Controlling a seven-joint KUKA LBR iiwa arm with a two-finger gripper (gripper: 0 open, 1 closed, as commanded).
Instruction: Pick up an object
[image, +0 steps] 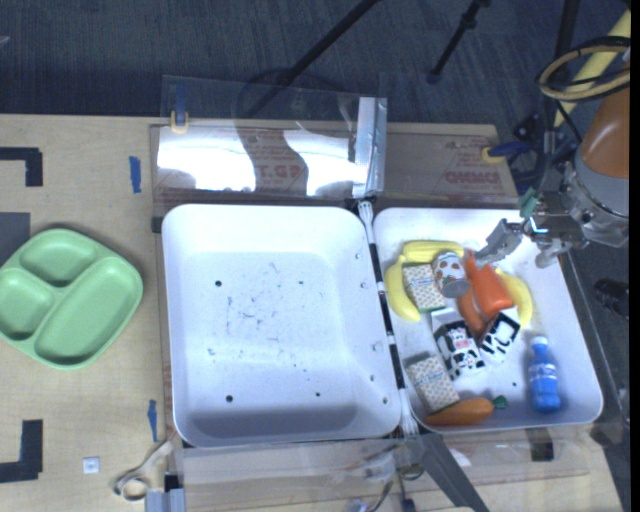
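**The arm was getting ready to grab**

The gripper (515, 235) hung over the top right part of the right bin (585, 400). It was near the pile of toys but not down among them. I could not tell how the gripper was set, because it was too small and blurry. Nothing could be seen caught in it.

The toys all lay in the right bin. A banana (400, 290) curled at the left of the pile. An orange toy (487, 290) lay in the middle, just below the gripper. Next to it were some small packets (428, 290) and a black and white box (462, 348). A carrot (462, 410) lay at the bottom of the bin, and a blue bottle (543, 373) sat at the right of the pile. The left bin (270, 310) sat beside the right bin, and a green tray (65, 297) lay well away on the far left.

I think the arm was at the reaching step, and nothing had been picked up yet. The orange toy was closest. Next, the gripper would need to go down straight over one toy. The toys touched each other, so it might catch two or slip off.
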